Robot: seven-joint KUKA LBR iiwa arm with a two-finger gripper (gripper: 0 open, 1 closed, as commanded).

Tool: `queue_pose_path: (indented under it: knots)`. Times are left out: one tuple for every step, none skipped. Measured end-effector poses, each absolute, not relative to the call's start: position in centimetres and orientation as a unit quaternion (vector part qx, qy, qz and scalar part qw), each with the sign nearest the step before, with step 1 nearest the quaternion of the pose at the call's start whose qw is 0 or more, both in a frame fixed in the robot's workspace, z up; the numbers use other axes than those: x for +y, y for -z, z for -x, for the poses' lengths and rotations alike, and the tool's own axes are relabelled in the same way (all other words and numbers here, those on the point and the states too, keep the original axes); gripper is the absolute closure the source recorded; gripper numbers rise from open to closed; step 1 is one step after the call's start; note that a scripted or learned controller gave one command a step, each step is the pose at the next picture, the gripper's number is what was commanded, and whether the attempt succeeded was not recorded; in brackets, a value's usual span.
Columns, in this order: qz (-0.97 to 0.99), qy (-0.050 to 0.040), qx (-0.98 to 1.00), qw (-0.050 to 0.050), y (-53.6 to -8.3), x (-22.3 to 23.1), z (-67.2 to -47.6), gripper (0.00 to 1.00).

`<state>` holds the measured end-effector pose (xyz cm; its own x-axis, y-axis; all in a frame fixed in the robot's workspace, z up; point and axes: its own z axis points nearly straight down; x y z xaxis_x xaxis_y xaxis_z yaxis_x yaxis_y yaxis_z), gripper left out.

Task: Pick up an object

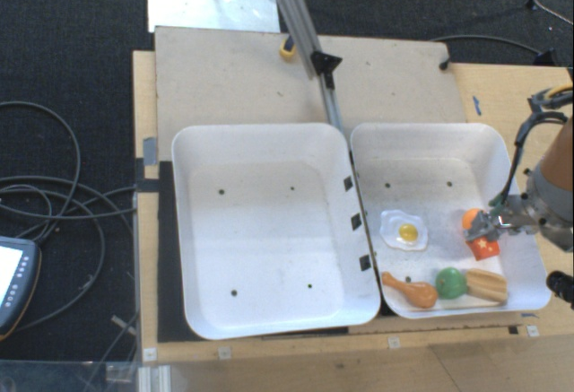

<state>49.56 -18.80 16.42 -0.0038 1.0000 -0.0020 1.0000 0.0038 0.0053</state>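
Note:
The right bin (pixel 430 148) holds several toy foods. A fried egg (pixel 404 231) lies near its middle. Along the front wall lie a brown drumstick (pixel 412 290), a green ball (pixel 451 283) and a tan bread piece (pixel 486 285). An orange piece (pixel 470 219) and a red-orange piece (pixel 485 248) sit by the right wall. My gripper (pixel 486 227) reaches in from the right, low over these two orange pieces and partly covering them. I cannot tell whether it touches either one.
The left bin (pixel 260 157) sits beside the right one, with a grey pole (pixel 296 4) slanting over the seam between them. Cables (pixel 54 193) and a tablet (pixel 13 278) lie on the floor at left. The grey arm (pixel 552 202) overhangs the right bin's edge.

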Motion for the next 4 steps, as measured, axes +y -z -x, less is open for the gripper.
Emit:
queue_pose_path:
  knots:
    - [-0.705,-0.0016,0.709,0.003,-21.7,-18.9,-49.8,1.00]
    - [-0.703,-0.0015,0.711,0.000,-22.4,-13.5,-49.5,1.00]
    - [-0.703,-0.0014,0.711,0.000,-21.8,-8.2,-49.5,1.00]
    - [-0.703,-0.0017,0.711,0.000,-23.0,-2.8,-50.6,1.00]
